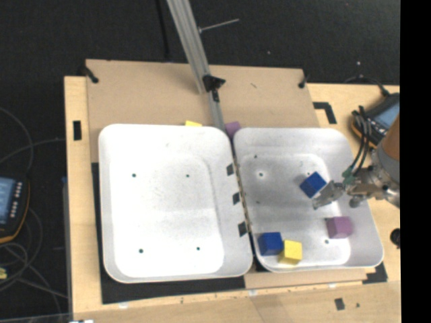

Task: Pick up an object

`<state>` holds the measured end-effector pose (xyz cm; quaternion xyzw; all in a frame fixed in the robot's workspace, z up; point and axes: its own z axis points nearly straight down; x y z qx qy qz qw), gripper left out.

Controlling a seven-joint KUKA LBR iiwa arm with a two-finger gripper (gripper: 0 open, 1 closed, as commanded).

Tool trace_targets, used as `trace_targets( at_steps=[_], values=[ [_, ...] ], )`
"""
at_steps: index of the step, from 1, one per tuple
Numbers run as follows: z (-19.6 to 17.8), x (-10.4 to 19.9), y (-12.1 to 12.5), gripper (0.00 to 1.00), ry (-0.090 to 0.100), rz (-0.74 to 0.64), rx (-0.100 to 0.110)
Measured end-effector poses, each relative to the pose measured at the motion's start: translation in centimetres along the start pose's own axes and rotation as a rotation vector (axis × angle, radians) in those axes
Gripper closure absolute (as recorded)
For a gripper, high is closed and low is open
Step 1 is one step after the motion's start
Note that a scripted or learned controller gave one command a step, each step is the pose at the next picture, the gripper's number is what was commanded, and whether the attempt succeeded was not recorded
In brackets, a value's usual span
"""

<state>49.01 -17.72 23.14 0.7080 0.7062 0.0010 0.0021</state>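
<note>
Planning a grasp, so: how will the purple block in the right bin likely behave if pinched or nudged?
The purple block looks cube-shaped with flat faces, so it will probably slide, not roll. It seems rigid and small, likely light. It lies apart from the gripper.

Arm (387, 160) cut off at frame's right edge. Yellow block (193, 124) and purple block (232, 128) half hidden behind left bin (114, 180) back rim. Gripper (328, 195) fingers too blurry to read.
</note>
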Motion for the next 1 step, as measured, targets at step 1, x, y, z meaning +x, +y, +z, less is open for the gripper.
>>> trace_targets(
  at_steps=[1],
  values=[
    [11.19,-2.68,5.09,0.0,0.0,-0.004,0.009]
  ],
)
